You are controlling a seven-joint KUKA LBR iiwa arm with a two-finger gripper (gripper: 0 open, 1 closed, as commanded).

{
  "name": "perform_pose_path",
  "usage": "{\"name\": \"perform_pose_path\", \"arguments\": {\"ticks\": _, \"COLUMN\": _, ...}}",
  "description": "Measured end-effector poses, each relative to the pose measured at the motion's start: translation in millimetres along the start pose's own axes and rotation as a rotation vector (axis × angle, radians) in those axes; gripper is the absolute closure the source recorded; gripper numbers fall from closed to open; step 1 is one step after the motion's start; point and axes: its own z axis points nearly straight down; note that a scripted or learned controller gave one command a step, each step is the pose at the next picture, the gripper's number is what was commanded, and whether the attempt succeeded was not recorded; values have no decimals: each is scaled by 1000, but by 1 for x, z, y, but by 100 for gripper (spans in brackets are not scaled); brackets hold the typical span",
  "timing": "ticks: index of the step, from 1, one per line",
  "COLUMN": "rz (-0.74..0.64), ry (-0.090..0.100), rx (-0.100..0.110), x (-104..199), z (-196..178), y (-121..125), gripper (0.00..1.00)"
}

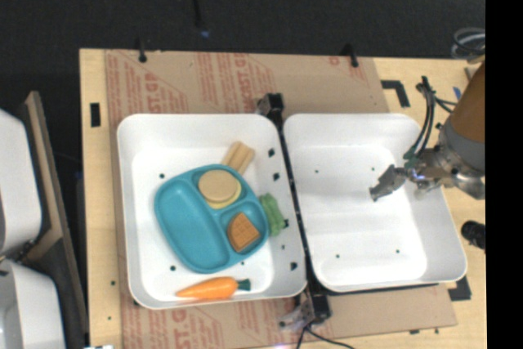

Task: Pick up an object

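**Asha:** Since every graspable thing is sitting in the left bin point(131, 176), why is the gripper point(382, 187) hanging over the right bin point(441, 257)?

**Ben:** Judging from its pose, it is waiting off to one side so the camera is getting a clean look at the toys. The arm point(462, 135) is reaching in from the right, and the fingers point(381, 189) are pointing left over bare white floor, pinching nothing that I can make out. Whether they are spread or pressed together, I cannot tell; they are reading as one dark blur.

**Asha:** And the candidates?

**Ben:** A blue divided tray point(192, 233) is lying mid-bin, carrying a round tan biscuit point(220, 186) in its far compartment and a brown waffle-like square point(243, 231) in its right one. A tan block point(239, 155) is poking out just beyond the tray's far edge, a green piece point(272, 213) is leaning against its right side, and a toy carrot point(214, 288) is lying alone by the near wall.

**Asha:** Which looks easiest?

**Ben:** The carrot, I am guessing: it is lying apart from the tray, though the near wall is crowding it.
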Motion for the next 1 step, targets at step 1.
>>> {"name": "perform_pose_path", "arguments": {"ticks": 1, "rz": 0, "ry": 1, "rx": 7, "x": -25, "z": 79, "y": 53, "gripper": 0}}
